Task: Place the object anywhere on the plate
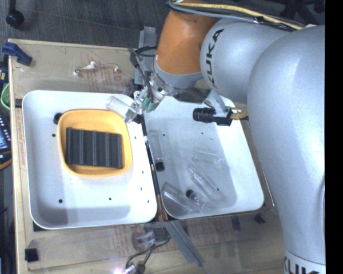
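A yellow plate with a dark ridged insert lies in the left bin. My gripper hangs over that bin's upper right part, just beyond the plate's far right corner. It is shut on a small clear plastic piece, which sticks out to the left of the fingertips, above the plate's rim. The orange-banded wrist rises behind it.
The right bin holds several clear plastic pieces near its front and middle. A black cylinder on the arm juts over that bin's far edge. The divider between the bins runs right under the gripper.
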